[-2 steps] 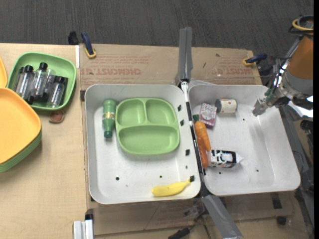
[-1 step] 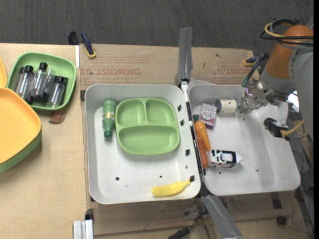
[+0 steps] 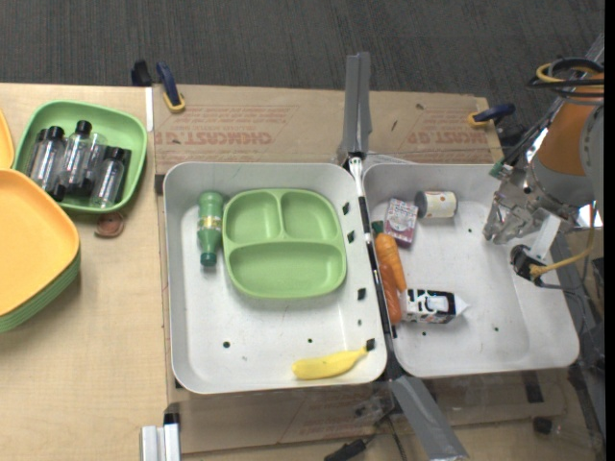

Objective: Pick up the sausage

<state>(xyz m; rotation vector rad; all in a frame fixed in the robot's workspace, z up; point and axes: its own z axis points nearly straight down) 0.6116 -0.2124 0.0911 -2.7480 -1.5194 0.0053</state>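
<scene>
The sausage point(image 3: 389, 269) is a long orange-brown piece lying lengthwise against the left wall of the right bin point(image 3: 500, 339). My gripper point(image 3: 506, 225) hangs over the right side of that bin, well to the right of the sausage and slightly farther back. Its fingers point down, open, with nothing between them. Bare bin floor separates the gripper from the sausage.
In the right bin, a purple packet point(image 3: 402, 221) and a small pale can point(image 3: 437, 205) lie behind the sausage, and a black-and-white carton point(image 3: 432, 306) touches its near end. The left bin point(image 3: 192, 353) holds a green divided plate point(image 3: 284, 242), a green bottle point(image 3: 209, 227) and a banana point(image 3: 329, 363).
</scene>
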